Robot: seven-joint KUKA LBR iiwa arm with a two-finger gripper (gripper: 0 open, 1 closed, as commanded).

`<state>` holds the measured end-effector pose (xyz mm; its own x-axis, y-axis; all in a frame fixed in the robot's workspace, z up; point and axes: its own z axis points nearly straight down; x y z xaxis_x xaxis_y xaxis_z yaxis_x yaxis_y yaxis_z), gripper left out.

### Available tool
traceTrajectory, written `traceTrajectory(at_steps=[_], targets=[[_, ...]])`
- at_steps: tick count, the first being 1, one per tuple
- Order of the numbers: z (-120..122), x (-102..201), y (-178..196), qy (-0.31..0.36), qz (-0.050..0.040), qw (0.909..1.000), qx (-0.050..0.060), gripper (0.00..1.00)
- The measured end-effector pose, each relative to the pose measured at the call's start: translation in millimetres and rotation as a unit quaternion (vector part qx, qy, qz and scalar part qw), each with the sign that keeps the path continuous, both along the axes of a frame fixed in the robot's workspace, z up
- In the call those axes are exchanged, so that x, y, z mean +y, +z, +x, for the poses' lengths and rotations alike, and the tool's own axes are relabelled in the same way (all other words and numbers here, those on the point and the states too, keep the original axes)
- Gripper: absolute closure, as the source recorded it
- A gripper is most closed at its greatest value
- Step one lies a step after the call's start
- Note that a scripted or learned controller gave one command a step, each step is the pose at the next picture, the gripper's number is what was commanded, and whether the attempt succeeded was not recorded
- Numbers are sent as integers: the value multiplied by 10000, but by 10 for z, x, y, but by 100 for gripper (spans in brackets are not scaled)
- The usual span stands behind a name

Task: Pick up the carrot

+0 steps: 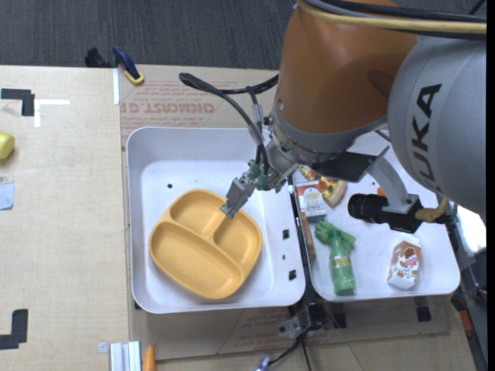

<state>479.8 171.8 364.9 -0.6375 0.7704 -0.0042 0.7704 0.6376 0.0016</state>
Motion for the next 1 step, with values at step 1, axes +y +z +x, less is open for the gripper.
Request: traceTrajectory(at_steps=[1], targets=[[-18, 372, -1407, -96, -2, 9999, 29, 0]])
